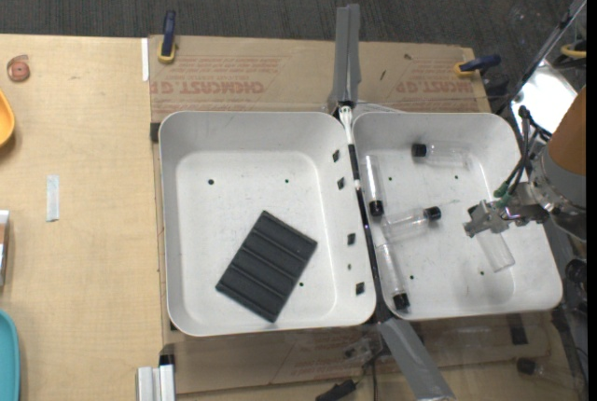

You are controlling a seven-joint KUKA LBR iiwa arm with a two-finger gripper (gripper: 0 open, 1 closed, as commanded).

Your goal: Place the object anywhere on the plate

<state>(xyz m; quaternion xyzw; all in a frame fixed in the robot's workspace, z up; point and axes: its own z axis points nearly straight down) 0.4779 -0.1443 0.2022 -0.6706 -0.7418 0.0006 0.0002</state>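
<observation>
A black ribbed rectangular plate (267,265) lies tilted on the floor of the left bin (187,138). Several clear tubes with black caps lie in the right bin (485,124): one near the back (440,151), one along the left wall (371,183), one in the middle (411,219) and one at the front left (390,270). My gripper (488,221) is low over the right side of the right bin. Another clear tube (499,252) sits right below it, touching or nearly touching; whether it is gripped is unclear.
A metal divider bar (347,54) runs between the bins at the back. Blue and yellow clamps (168,34) (476,65) pin the cardboard behind the bins. The wooden bench (75,203) stretches to the left with small items on it.
</observation>
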